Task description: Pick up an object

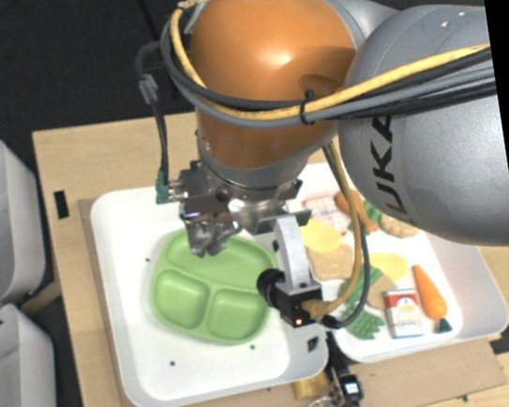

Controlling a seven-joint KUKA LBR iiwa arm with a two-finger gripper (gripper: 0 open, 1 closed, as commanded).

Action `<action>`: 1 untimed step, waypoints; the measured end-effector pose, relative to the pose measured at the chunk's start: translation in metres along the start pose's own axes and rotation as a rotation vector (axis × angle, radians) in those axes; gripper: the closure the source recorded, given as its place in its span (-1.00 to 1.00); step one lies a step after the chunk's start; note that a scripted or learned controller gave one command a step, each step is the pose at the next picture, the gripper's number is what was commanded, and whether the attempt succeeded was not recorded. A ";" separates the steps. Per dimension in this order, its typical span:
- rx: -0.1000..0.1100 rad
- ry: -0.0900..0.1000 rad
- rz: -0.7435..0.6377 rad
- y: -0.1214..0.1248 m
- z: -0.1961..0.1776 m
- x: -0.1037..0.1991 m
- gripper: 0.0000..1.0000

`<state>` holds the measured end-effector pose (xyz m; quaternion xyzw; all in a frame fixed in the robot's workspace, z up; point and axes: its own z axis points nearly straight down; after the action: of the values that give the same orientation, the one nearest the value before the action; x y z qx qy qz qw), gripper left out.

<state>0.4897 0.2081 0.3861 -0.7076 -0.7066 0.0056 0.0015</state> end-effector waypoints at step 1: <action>0.005 -0.001 0.004 0.000 0.144 -0.057 1.00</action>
<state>0.4886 0.1507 0.2424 -0.7090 -0.7052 0.0077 0.0029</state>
